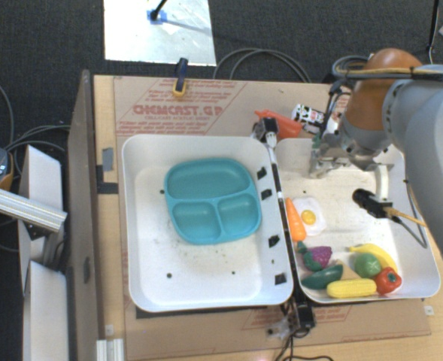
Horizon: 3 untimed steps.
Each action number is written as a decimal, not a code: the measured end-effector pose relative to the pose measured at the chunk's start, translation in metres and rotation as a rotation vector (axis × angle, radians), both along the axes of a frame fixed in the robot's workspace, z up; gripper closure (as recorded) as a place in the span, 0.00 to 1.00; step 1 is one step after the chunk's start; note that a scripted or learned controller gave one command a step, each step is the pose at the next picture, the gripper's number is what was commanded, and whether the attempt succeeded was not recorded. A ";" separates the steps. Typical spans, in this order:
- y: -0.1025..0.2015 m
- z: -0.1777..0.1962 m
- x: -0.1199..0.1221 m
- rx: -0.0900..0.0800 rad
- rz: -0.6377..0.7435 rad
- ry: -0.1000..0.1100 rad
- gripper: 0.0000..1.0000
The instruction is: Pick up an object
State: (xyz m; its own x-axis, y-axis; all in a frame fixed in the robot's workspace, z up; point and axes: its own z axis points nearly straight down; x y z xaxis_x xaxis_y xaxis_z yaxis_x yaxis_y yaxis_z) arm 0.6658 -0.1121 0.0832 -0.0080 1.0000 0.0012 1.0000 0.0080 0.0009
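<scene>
Arm's gripper (328, 162) hung at 12 o'clock of the rt bin (424, 273), nothing seen in it; how it stood, couldn't tell. Glossy plastic food clustered at 6 o'clock: yellow corn (350, 288), red tomato (387, 279), purple eggplant (317, 256), flat fried egg (308, 217). Left bin (142, 273) held a smooth teal divided tray (212, 200).

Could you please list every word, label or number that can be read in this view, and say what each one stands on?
"CHEMCAST GP": large red letters on the brown cardboard sheet under the two white bins; the last letters are faint.
Smaller red lines above and below that word: too small to read.
Black-and-white label on a small item at the right bin's far edge: too blurred to read.
</scene>
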 end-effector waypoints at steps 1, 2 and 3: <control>0.033 0.107 -0.062 0.000 -0.002 -0.004 1.00; 0.075 0.170 -0.123 0.001 0.000 -0.002 1.00; 0.114 0.100 -0.074 -0.001 -0.001 -0.003 1.00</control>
